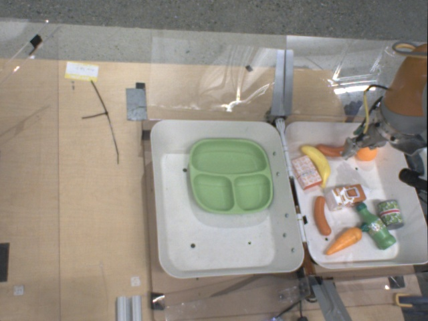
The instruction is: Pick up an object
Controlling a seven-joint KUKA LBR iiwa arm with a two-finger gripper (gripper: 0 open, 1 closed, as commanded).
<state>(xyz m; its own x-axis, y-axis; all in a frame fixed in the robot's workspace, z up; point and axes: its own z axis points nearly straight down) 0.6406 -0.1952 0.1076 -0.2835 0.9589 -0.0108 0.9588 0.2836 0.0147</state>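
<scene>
End effector (359,144), grip state indiscernible, above small orange round fruit (366,154) in right shallow white bin (408,258).

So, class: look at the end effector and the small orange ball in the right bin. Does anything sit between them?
Nothing visible does. The end effector hangs directly over the orange ball at the right bin's far edge. The nearest items, a sausage and banana, lie off to the side.

A pale wooden bench (73,199) stretches beneath a strip of grey speckled floor (200,2) along the top, with clear plastic sheeting (221,79) catching glare and a yellow label (81,71) stuck near its left corner.
</scene>
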